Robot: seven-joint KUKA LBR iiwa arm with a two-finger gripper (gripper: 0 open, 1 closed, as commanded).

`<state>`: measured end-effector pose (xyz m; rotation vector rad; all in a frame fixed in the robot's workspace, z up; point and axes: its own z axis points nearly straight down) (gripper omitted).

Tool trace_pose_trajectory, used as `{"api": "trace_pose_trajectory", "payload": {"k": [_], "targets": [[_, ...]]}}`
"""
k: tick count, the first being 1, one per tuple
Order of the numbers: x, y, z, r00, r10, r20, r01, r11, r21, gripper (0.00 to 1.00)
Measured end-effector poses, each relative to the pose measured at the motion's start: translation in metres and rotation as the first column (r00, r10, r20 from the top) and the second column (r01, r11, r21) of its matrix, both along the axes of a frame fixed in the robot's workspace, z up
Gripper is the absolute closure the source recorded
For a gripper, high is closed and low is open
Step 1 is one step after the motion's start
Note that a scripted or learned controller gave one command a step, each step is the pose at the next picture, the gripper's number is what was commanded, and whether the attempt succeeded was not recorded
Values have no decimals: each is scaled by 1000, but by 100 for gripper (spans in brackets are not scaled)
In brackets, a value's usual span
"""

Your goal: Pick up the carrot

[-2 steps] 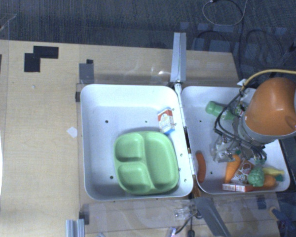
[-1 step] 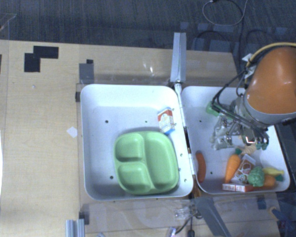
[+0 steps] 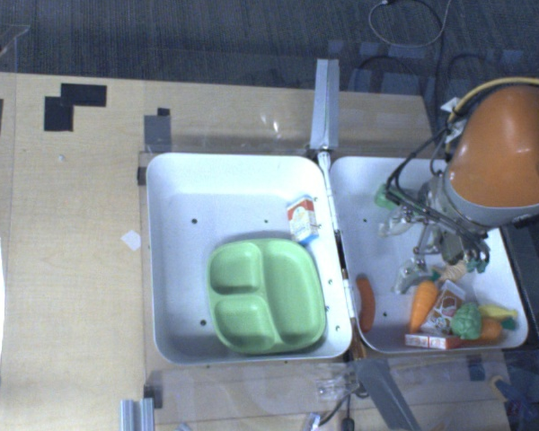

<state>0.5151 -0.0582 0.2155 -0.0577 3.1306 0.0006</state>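
The carrot [image 3: 421, 306] is orange and tapered, lying in the right bin [image 3: 368, 196] toward its front, thick end up and tip pointing to the front edge. My gripper [image 3: 419, 272] hangs from the grey and orange wrist [image 3: 503, 151] just above the carrot's thick end, very near or touching it. The wrist and cables hide part of the bin behind it.
A red sausage [image 3: 366, 302] lies at the right bin's left wall. A red-and-white box [image 3: 442, 323], broccoli [image 3: 467, 321] and a yellow piece [image 3: 500, 313] crowd beside the carrot. The left bin [image 3: 175, 241] holds a green divided plate [image 3: 268, 294] and a small carton [image 3: 301, 220].
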Motion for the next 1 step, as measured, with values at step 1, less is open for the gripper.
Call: {"api": "trace_pose_trajectory", "payload": {"k": [1], "targets": [[0, -37, -114, 995, 98, -5, -98, 995, -1, 0]]}}
